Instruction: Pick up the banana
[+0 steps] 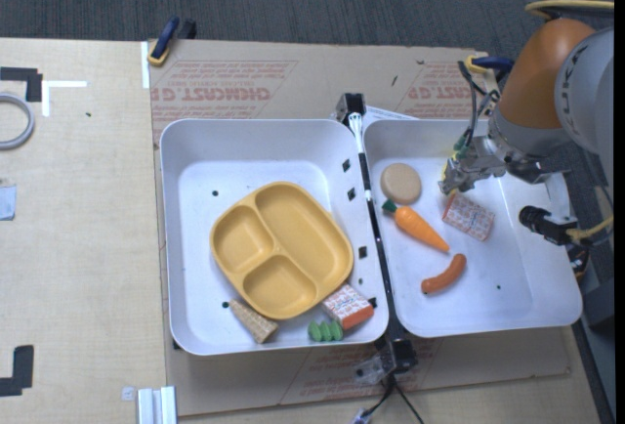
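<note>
I see the gripper (457, 176) low over the back part of the right bin (547, 317), hanging from the grey arm (586, 109) with its orange band (540, 70). It is small and dark at this slant, so I can't tell whether it is released or clenched, and I can't see anything held in it.

Banana: I can't tell where it lies. Nothing I can make out in either bin reads clearly as one. The patch of bin floor right under the gripper and wrist is hidden from me.

Near the gripper, quick list:
- A pink wrapped packet (468, 216) sits just below it, very close; I can't tell if they touch.
- A round tan disc (400, 183) lies to its left, near but apart.
- A carrot (422, 228) lies slantwise below the disc, its green end toward the divider.
- A sausage (444, 275) is further toward the front, well apart from the gripper.

The left bin (186, 217) holds:
- A yellow divided plate (281, 249).
- A tan cracker-like piece (253, 319) at the plate's front edge.
- A small green item (326, 330), too small to identify.
- A red-orange box (348, 306), label unreadable.

The arm's right side is cut off by the frame edge.
</note>
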Tool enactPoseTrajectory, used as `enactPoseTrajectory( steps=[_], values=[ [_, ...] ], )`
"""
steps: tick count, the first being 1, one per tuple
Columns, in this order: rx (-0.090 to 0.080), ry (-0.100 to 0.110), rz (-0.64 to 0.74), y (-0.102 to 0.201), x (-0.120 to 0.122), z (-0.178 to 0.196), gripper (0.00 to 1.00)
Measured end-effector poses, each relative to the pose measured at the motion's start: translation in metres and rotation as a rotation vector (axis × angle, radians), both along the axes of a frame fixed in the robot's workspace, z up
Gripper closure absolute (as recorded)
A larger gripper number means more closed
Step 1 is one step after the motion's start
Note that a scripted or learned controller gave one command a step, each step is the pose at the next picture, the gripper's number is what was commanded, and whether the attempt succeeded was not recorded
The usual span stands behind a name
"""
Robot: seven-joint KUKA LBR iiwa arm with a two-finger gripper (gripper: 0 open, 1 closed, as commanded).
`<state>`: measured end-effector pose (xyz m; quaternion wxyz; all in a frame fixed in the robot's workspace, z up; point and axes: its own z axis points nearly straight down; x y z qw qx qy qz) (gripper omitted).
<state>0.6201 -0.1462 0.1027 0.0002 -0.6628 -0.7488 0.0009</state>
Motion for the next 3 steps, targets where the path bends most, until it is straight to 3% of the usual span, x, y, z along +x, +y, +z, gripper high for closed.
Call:
enactPoseTrajectory(
  steps=[1,2,3],
  values=[
    [0.0,-0.003,0.092,0.031,0.039,0.117,1.0],
    [0.0,-0.003,0.339,0.032,0.017,0.0,1.0],
    [0.0,-0.002,0.256,0.082,-0.014,0.09,1.0]
  ],
)
